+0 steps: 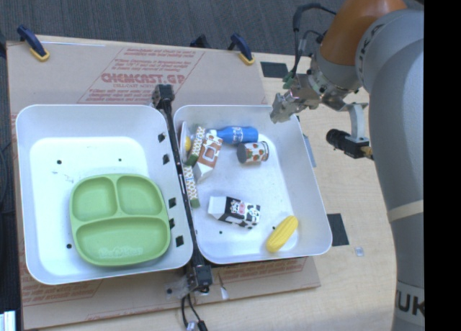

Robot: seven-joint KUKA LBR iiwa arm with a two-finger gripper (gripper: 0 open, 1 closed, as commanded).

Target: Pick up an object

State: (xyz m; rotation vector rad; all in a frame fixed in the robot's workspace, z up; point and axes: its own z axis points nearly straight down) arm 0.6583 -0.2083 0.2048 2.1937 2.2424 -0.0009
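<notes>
The right bin (306, 178) holds a blue bottle (237, 134), a small brown-and-white can (253, 152), a black-and-white milk carton (235, 211), a yellow corn cob (282, 233), and an orange-and-white carton (207, 152) next to a long snack bar (189, 178) by the left wall. My gripper (283, 109) hangs above the bin's far right corner, to the right of the blue bottle and apart from every object. Nothing shows between its fingers.
The left bin (43, 135) carries a green divided plate (119, 219). Black clips (163, 95) join the two bins along the middle. Cardboard (144, 70) lies under the bins, held by blue clamps (242, 47) at the far edge.
</notes>
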